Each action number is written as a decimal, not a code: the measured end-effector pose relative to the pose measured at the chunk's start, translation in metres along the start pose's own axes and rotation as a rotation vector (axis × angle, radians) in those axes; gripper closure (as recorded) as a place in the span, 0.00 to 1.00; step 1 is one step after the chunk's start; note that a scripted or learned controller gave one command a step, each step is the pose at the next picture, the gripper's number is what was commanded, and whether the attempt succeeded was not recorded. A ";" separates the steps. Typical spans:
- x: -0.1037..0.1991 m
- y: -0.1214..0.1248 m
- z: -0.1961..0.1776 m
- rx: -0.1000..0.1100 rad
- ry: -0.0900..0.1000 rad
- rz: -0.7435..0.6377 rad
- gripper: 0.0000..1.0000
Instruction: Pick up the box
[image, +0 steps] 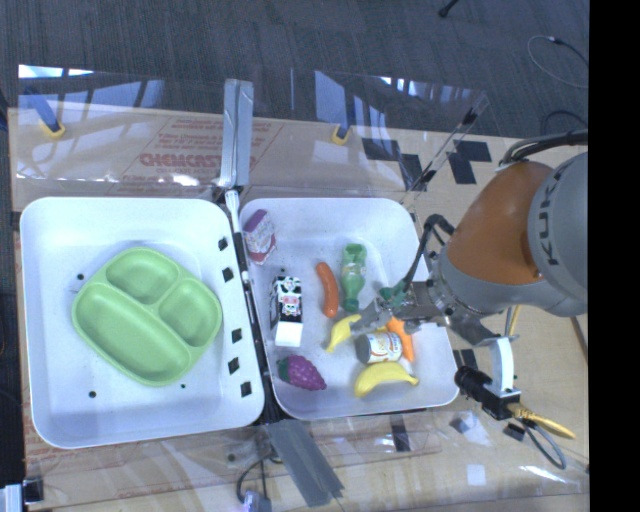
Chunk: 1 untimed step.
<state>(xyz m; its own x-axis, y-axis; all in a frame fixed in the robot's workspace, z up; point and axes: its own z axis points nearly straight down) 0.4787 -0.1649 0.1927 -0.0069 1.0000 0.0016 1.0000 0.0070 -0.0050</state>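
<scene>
Box (288, 299), a small black-and-white carton, lies in the right bin (330, 212) near its left wall, beside the grapes (303, 372). Judged light, stiff, crushable: grip across its long sides. Gripper (392, 312) hovers over the can (383, 347); its state cannot be determined.

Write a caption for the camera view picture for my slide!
Robot end effector hovers over toy food in the right bin; green divided plate sits in the left bin.

the bench (150, 150) carries two shallow white bins side by side, the left bin (50, 400) touching the right bin (420, 225)
</scene>
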 end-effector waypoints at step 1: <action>0.015 0.054 -0.146 -0.006 -0.003 -0.051 0.00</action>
<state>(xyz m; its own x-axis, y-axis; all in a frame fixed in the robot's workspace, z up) 0.5332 -0.1493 0.3384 -0.0582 0.9983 -0.0015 0.9983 0.0582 0.0011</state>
